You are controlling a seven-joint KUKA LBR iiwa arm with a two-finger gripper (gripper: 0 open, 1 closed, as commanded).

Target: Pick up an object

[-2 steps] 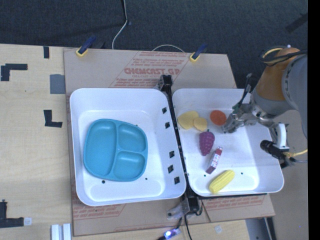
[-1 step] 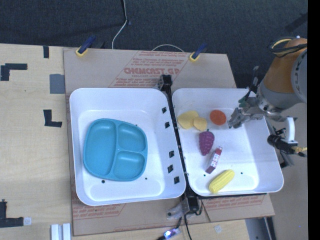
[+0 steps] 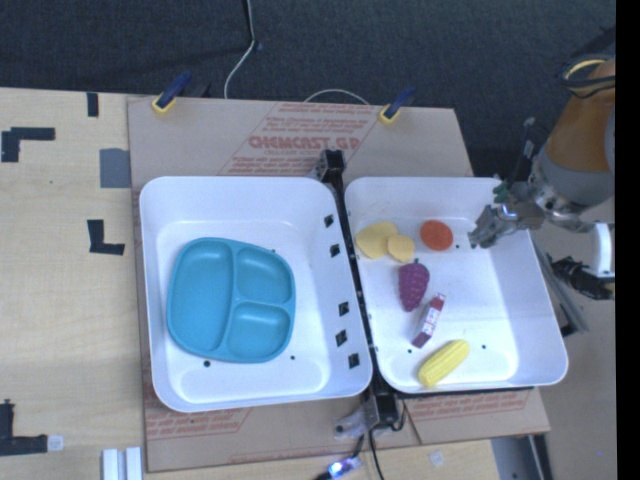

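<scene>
While gripper (image 3: pixel 487 230) hovers right of orange piece (image 3: pixel 435 234), jaws' state unclear; I'd centre over it, descend straight.

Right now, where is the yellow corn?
The yellow corn lies in the right bin, near its front edge, just below the small red packet.

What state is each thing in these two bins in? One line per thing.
Blue plate: flat in left bin, nothing on it.
Orange ball: loose in right bin.
Yellow pieces: two, touching, by the divider.
Purple grapes: lying loose.
Red packet: lying flat.
Corn: on its side, near front rim.
Pincer: over right bin's far corner, holding nothing visible.
</scene>
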